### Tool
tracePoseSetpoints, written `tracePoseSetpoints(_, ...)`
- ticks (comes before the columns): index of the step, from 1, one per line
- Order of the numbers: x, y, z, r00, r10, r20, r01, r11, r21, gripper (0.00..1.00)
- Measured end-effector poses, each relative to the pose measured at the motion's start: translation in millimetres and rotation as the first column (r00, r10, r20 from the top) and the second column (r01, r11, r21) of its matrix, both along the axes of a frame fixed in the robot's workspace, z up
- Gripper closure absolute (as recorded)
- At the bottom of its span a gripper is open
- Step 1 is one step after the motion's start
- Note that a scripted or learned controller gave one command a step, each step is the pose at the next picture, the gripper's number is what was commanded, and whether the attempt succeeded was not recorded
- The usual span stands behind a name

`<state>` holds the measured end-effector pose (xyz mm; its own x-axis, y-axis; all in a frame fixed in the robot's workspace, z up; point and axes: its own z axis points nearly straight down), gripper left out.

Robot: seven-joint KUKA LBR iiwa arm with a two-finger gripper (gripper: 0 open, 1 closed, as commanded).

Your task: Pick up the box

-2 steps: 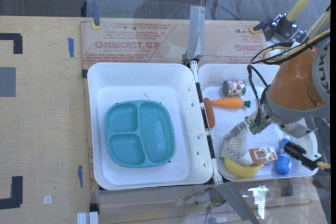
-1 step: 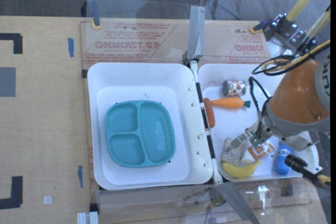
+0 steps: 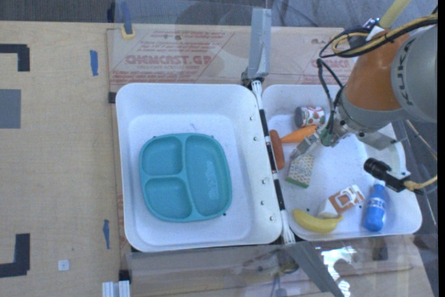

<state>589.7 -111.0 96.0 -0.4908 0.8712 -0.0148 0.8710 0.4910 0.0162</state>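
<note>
So we're in the right bin [image 3: 410, 219] with the tool [image 3: 311, 143] down right at the top end of the box [image 3: 302, 170], the little speckled green-and-white carton lying tilted near the bin's left wall. One finger [image 3: 306, 146] sits against the box's upper edge, but we honestly can't tell whether the fingers are spread or pinched, or whether the carton is between them at all. So no calling it a grasp.

To do this step well, we'd want the fingers straddling the carton's narrow sides, not its end, and coming down square, because it's light and will probably skate or twist if only one finger pushes it. It's crowded too: the orange carrot [image 3: 300, 134] and the reddish sausage [image 3: 277, 149] lie just beside it, with the small can [image 3: 310, 115] near the wrist. A sloppy close could easily grab the carrot instead.

The banana [image 3: 316, 220], the small orange-and-white carton [image 3: 345, 199] and the blue bottle [image 3: 375, 206] are well apart from the action. The left bin [image 3: 132, 101] just holds the teal tray [image 3: 185, 177].
</note>
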Motion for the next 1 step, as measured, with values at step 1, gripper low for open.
tracePoseSetpoints(1,-25.8,10.0,1.4,0.996,0.083,0.011,-0.083,0.997,-0.002,0.00)
